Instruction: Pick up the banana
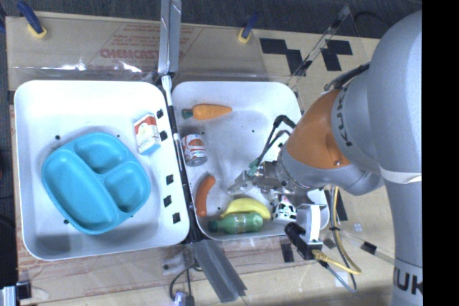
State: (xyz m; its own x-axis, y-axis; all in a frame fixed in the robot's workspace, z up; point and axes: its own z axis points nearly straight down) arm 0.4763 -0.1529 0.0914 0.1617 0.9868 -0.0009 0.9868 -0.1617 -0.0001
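Note:
The yellow banana point(248, 208) lies near the front edge of the right bin point(244, 93), curved, with a green bottle point(236, 224) right in front of it. My gripper point(246, 180) hangs low over the bin just behind the banana, close to its top side. The grey arm with its orange band point(321, 141) covers the bin's right part. Nothing shows as held.
In the right bin lie a carrot point(211, 111) at the back, a small can point(194, 150), an orange sausage-shaped piece point(204, 195) left of the banana and a black-and-white spotted toy point(285, 211) to its right. The left bin point(43, 100) holds a blue divided plate point(95, 181) and a small carton point(147, 134).

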